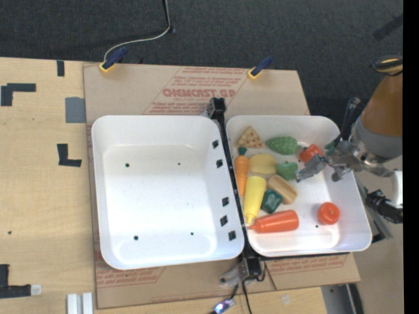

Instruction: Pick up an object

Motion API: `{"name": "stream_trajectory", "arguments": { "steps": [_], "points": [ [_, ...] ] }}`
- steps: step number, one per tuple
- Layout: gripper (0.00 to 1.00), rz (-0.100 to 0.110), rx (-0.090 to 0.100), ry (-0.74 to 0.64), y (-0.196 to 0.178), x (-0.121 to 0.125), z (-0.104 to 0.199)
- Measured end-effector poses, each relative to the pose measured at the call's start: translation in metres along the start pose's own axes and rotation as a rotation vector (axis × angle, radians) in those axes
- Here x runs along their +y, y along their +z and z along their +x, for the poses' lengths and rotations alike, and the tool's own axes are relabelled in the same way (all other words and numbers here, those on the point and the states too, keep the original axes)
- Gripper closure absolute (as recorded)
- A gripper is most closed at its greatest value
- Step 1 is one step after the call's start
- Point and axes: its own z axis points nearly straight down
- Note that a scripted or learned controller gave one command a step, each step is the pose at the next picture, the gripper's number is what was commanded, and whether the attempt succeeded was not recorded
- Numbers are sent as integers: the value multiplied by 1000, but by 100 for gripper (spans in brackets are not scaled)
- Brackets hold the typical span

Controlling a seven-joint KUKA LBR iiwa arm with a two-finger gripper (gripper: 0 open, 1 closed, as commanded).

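Note:
The right bin (347, 241) holds several toy foods. Among them are a tan wedge (249, 137), a green leafy piece (283, 144), an orange carrot (241, 172), a yellow lemon (263, 163), a long yellow piece (254, 195), a tan loaf (281, 187), a red-orange pepper (276, 222) and a red tomato (328, 212). My gripper (318, 161) reaches in low over the bin's right side from the right. A small red-orange item (311, 153) lies right at its tip; I cannot tell whether it is held.
The left bin (111, 195) sits beside the right one, with a black divider (226, 175) running between them. Both rest on a cardboard sheet (190, 90) fixed with two clamps. The arm's orange band (386, 106) rises at the far right.

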Motion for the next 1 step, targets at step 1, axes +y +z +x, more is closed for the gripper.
{"name": "stream_trajectory", "arguments": {
  "steps": [1],
  "points": [
    [0, -3, -2, -2, 25, 51, -33]
  ]
}}
